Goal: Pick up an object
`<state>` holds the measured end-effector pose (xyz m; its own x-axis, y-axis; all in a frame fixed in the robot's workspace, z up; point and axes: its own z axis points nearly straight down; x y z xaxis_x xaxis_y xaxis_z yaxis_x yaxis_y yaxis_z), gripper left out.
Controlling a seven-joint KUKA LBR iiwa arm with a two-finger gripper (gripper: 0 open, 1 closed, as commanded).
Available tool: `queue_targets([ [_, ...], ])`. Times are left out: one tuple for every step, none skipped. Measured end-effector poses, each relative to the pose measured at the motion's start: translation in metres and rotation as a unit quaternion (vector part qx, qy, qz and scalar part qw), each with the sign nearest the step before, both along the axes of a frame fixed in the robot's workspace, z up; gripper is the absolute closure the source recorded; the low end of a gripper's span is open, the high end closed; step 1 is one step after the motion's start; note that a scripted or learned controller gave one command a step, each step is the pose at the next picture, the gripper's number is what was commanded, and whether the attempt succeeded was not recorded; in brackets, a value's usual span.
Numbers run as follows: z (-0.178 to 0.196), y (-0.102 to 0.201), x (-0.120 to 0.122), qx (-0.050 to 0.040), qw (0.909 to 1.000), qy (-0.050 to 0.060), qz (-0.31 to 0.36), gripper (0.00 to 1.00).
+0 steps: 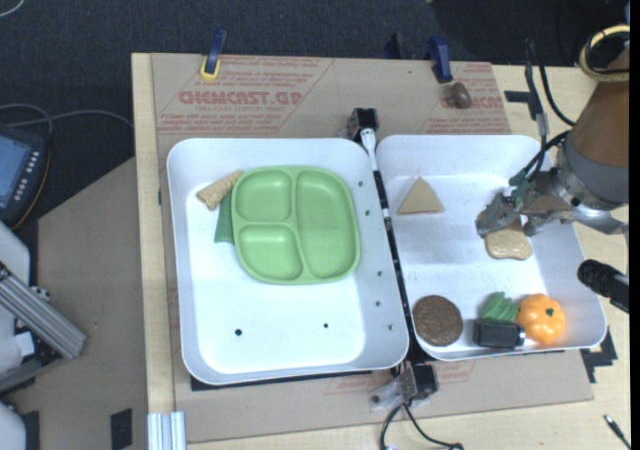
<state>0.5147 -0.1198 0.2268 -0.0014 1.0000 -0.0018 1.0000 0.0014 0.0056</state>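
Observation:
My gripper [508, 218] hangs over the right bin [455, 268], right above a flat tan cookie-shaped piece [510, 247] that lies on the bin floor. A tan triangular wedge [420, 197] rests further left in the same bin. Along the bin's front sit a round brown disc [438, 319], a green piece [497, 308], a black block [497, 334] and an orange pumpkin-like toy [541, 319]. The grey arm with its orange band [605, 128] comes in from the right.
The left bin [200, 268] holds a green three-section plate [296, 224], with a tan piece [217, 192] and a green scrap at its left edge. Clamps [211, 60] hold the cardboard backing at the rear. A black cable joint [364, 124] sits between the bins.

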Motion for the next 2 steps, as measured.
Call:
queue_targets([
  [-0.01, 0.05, 0.018, 0.0014, 1.0, 0.002, 0.002, 1.0],
  [-0.011, 0.111, 0.023, 0.0013, 1.0, 0.002, 0.002, 1.0],
])
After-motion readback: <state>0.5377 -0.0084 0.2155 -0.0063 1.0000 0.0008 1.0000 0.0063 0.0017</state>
